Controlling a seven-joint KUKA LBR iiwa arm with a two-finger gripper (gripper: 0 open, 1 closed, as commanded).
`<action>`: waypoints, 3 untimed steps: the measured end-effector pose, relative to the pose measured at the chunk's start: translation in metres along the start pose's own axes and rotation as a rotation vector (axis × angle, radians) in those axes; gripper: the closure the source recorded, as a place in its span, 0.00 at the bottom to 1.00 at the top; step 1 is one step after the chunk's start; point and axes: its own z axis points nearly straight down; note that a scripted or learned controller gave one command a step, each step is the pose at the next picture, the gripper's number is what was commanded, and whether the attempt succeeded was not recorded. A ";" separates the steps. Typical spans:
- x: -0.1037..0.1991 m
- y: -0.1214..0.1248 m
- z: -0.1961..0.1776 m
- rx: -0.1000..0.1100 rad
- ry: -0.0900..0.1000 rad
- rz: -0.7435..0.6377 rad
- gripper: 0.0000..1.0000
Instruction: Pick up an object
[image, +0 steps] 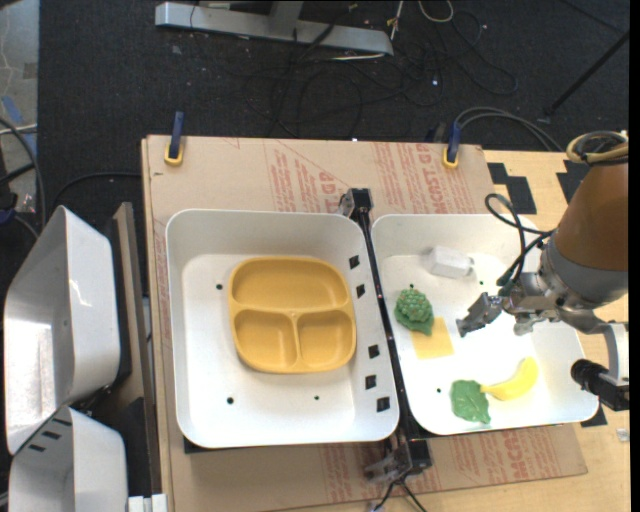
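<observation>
Left bin just has a yellow divided tray in it, while the right bin holds a green broccoli-looking piece, a yellow cheese slice, a green leaf, a banana and a small white block. The pincer hovers over the right bin beside the cheese with nothing in it, and I can't tell how it's set. Red print on the cardboard over the desk is there but not readable from here.
</observation>
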 end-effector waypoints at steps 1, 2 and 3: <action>0.000 0.003 -0.005 -0.011 -0.002 -0.003 0.00; -0.005 0.004 0.057 -0.006 -0.001 0.001 0.00; -0.005 0.004 0.111 -0.007 -0.001 0.000 0.00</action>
